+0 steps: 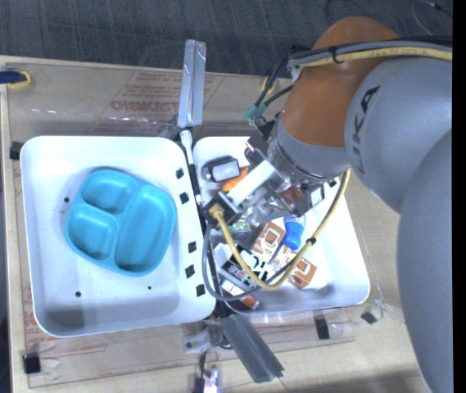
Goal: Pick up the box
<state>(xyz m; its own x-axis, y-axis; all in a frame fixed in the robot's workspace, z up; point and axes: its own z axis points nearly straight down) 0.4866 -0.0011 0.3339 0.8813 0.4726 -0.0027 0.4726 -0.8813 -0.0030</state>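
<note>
Camera view looks down on the table (pixel 93 88), where faint red print on its surface is too blurred to read. Left bin (pixel 44 219) holds a blue three-compartment tray (pixel 122 222). Right bin (pixel 343 273) holds the box (pixel 273 242), orange and white patterned, its label illegible, lying among small packages beneath the wrist. KUKA lettering shows partly on the grey arm (pixel 380 129). Gripper (pixel 249 207) hangs over this clutter; whether it grips anything cannot be told.

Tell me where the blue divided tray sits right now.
The blue divided tray lies in the left bin of the camera view, near its middle, apart from the arm working over the right bin.
</note>
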